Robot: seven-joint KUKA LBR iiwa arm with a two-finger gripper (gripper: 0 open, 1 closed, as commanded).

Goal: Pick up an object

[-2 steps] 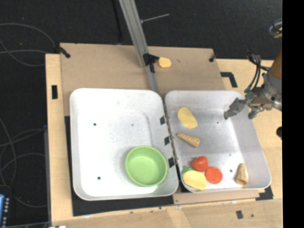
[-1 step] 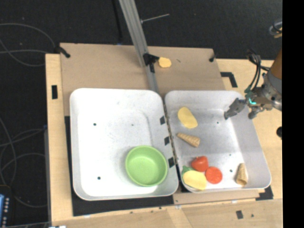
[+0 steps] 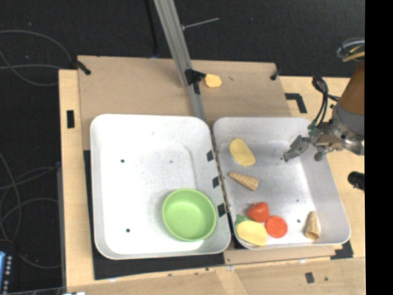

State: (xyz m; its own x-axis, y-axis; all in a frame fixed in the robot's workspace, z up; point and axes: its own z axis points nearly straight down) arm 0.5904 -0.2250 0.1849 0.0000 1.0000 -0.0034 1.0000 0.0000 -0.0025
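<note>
Bench and floor, viewed from above.
A tan bench top (image 3: 141,85) is set on a black floor (image 3: 37,17); loose cables (image 3: 24,48) are strewn left, and a grey metal post (image 3: 175,35) is mounted behind.

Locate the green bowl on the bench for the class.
The green bowl sits in the left bin, at its near right corner, just across the divider from the red and yellow toys.

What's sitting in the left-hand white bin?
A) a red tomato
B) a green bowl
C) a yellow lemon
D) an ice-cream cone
B: the green bowl sits in the left bin, near its front right corner, while the red, yellow and cone-shaped toys all lie in the right bin.
</note>
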